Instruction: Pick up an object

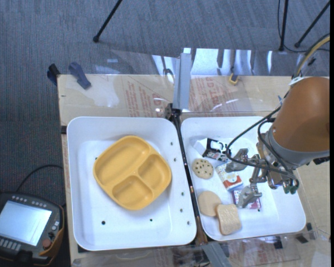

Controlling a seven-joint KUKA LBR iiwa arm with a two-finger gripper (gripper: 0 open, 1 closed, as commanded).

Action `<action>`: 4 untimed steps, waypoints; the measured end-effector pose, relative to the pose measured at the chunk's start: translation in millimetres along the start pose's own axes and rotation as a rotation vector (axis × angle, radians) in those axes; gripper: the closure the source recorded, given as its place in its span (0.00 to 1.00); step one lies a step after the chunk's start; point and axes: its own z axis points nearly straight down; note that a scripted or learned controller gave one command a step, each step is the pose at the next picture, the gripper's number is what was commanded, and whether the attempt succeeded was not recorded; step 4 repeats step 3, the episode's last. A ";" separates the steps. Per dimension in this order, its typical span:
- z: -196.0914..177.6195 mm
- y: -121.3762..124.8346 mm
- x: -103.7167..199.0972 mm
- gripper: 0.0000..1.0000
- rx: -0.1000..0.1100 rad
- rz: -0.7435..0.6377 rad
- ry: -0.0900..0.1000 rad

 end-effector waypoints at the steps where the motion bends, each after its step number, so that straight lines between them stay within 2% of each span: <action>1: 130.1 -28.7 -20.5 0.00 0.002 0.108 -0.012; 2: 119.4 -26.5 -21.3 1.00 0.001 0.099 -0.011; 3: 35.0 45.2 5.9 1.00 -0.001 0.297 -0.005; 4: 35.0 45.2 5.9 1.00 -0.001 0.297 -0.005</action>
